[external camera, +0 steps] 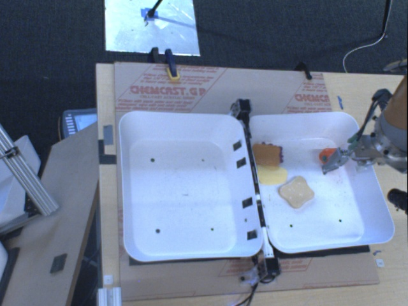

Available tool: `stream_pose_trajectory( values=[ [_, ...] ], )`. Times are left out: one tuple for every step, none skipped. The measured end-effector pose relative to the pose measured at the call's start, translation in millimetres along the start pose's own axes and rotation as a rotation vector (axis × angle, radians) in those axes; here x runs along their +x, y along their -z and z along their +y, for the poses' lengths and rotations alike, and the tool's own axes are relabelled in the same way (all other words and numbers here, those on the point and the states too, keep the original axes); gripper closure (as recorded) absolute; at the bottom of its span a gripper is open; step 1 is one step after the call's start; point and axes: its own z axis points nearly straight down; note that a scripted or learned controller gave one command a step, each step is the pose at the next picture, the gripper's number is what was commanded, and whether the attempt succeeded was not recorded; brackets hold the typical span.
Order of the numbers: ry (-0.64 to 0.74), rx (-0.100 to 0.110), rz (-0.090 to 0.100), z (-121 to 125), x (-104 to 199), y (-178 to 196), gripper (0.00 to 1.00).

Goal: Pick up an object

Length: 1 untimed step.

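The right bin (357,231) holds several items. A brown and orange block (268,153) lies by its left wall, with a flat yellow piece (273,176) just in front of it. A beige toast-shaped piece (296,192) rests near the middle. A small orange object (327,152) lies toward the bin's right side. My gripper (332,162) reaches in from the right and sits low, right beside the orange object and touching or nearly touching it. Whether the orange object is held is unclear.
The left bin (127,190) sits beside the right one, with a row of dark clips (245,183) along the shared wall. Both bins rest on a cardboard sheet (191,88). The grey arm (392,136) crosses the right bin's right rim.
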Motion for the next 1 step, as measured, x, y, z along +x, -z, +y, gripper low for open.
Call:
stream_pose_trajectory(
  values=[
    [0.007, -0.024, -0.007, 112.5, 11.3, 201.9, 0.0]
  ],
)
